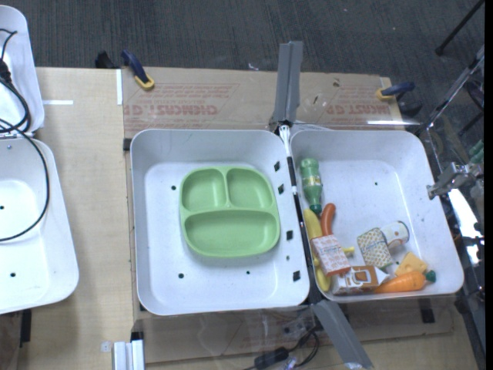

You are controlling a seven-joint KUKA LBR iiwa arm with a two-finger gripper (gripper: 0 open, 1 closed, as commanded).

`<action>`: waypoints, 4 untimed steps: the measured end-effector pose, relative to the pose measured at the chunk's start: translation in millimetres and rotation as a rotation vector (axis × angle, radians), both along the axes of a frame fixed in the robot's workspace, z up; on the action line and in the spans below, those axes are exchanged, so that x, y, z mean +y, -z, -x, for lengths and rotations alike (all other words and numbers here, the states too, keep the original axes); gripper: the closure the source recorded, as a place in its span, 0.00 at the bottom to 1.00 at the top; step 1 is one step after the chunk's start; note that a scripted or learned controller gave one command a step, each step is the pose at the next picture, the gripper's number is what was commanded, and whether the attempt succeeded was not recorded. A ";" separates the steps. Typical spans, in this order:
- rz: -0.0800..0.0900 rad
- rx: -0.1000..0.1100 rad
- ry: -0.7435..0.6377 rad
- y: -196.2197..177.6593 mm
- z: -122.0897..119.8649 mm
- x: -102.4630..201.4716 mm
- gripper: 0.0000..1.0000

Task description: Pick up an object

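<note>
The left white bin (pixel 154 276) holds a green divided plate (pixel 229 210) lying flat. In the right white bin (pixel 370 160), several small items cluster at the left and front. A green bottle (pixel 310 179) lies along the left wall, with a yellow banana (pixel 312 226) and a small orange-red piece (pixel 329 218) just below it. Toward the front lie a red-and-white carton (pixel 331 254), a patterned box (pixel 373 245), a white cup (pixel 397 232), a yellow wedge (pixel 412 264) and an orange carrot (pixel 402 283).
A grey post (pixel 289 83) rises behind the seam between the bins. Clamps (pixel 139 69) (pixel 395 91) grip the cardboard backing at the far edge. White tubs (pixel 23 222) with a black cable stand at the left. Metal framework (pixel 454 179) lines the right side.
</note>
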State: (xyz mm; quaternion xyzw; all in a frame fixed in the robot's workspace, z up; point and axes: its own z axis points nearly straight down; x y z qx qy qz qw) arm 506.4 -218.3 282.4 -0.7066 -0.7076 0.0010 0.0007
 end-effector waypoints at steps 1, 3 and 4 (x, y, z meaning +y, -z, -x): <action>-0.001 -0.001 -0.098 148.3 6.0 -3.4 0.00; -0.011 0.001 -0.168 191.6 28.3 1.8 0.00; -0.002 -0.003 -0.161 181.9 27.6 -2.4 1.00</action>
